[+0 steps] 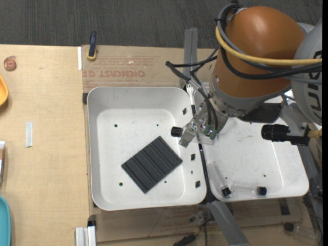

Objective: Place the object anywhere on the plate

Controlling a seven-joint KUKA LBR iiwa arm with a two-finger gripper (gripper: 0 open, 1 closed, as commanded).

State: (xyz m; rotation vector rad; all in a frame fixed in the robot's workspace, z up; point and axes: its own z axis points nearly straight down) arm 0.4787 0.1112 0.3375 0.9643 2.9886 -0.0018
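Two white bins sit side by side on the surface point(46, 111), the left bin point(102, 99) and the right bin point(294, 181) touching along a shared edge. In the left bin lies the plate point(152, 164), a dark grey ribbed slab, flat on the floor and turned at a slant, toward the front right of that bin. It touches none of the walls.

The arm point(256, 45) reaches in from the right, its orange band above the wrist. The gripper point(192, 135) hangs over the shared edge of the two bins, above and to the right of the plate and apart from it. Whether the gripper is parted or closed cannot be told from this angle.

A small black knob point(176, 131) shows just beside the gripper's left end, over the right part of the left bin; I cannot tell whether it is the object or part of the tool, nor whether it is held.

Two clear tubes with dark ends lie in the right bin near its front wall: one tube point(219, 181) close to the shared edge, the other tube point(248, 190) just right of it.

A blue clamp point(92, 41) stands at the back edge of the cardboard point(128, 68) under the bins.
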